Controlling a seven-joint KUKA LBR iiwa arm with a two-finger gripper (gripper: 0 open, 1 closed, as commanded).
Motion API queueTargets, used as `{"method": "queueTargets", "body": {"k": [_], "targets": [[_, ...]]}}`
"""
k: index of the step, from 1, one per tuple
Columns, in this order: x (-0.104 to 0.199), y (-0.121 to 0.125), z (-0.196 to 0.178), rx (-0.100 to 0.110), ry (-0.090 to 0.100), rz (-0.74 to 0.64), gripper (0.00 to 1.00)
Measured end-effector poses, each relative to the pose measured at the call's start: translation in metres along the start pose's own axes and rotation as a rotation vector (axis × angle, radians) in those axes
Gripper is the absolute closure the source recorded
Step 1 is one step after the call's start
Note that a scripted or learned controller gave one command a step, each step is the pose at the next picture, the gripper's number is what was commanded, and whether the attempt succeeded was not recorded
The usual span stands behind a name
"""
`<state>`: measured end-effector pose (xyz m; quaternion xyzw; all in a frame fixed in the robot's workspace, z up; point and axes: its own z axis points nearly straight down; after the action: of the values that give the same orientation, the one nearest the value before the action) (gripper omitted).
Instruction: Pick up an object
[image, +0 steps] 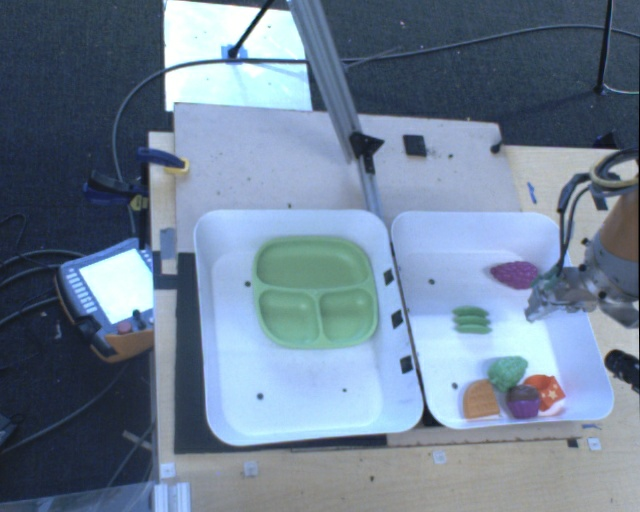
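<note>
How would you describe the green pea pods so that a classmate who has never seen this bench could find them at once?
Start at the right-hand white bin, the one without the green divided plate. Near its middle lie the green pea pods, alone on bare white floor, left of the tool. Unlike the purple grapes above and the clustered toy foods below, they are flat, ridged and pale green.
</note>
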<state>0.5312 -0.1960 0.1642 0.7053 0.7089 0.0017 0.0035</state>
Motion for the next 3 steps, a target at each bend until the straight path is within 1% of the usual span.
{"method": "queueTargets", "body": {"k": [2, 3], "targets": [[0.003, 0.004, -0.088, 0.002, 0.001, -0.001, 1.00], [0.054, 0.033, -0.080, 0.003, 0.003, -0.005, 1.00]]}}
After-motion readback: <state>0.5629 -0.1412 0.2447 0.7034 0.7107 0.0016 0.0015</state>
